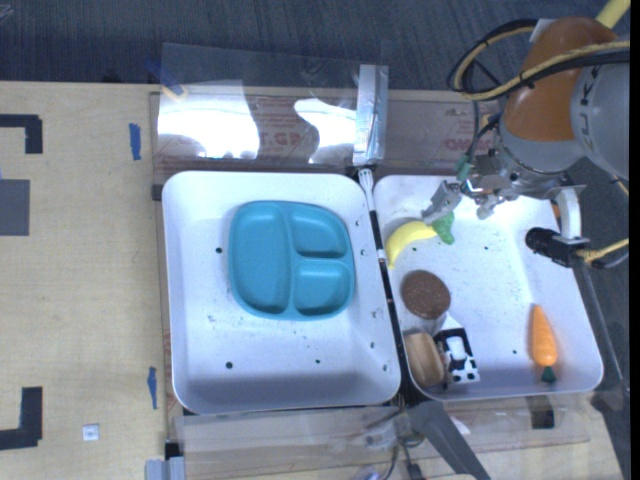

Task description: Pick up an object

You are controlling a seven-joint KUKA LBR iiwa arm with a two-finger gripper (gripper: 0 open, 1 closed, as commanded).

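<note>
Several candidates sit in the right bin [585, 368], and the nearest to my gripper [462, 197] is the yellow banana [408, 239], lying just below and to the left of the fingertips, against the divider wall; I judge it the likely target because the tool hangs closest over it; the two fingers are splayed apart with nothing between them, so nothing is held yet; a small green piece [444, 230] lies right under the left finger, touching the banana's end, and I cannot tell whether it is part of the fruit or a separate item; further down from the tool, a brown round disc [426, 292] rests beside the banana, then a tan bun-like object [424, 357] and a black-and-white toy [459, 358] crowd the near corner; an orange carrot [542, 337] lies well apart, down and to the right of the gripper; the left bin [190, 298] holds a blue divided plate [291, 258], far left of the tool; the banana hugging the wall may hinder a clean closing.
</note>
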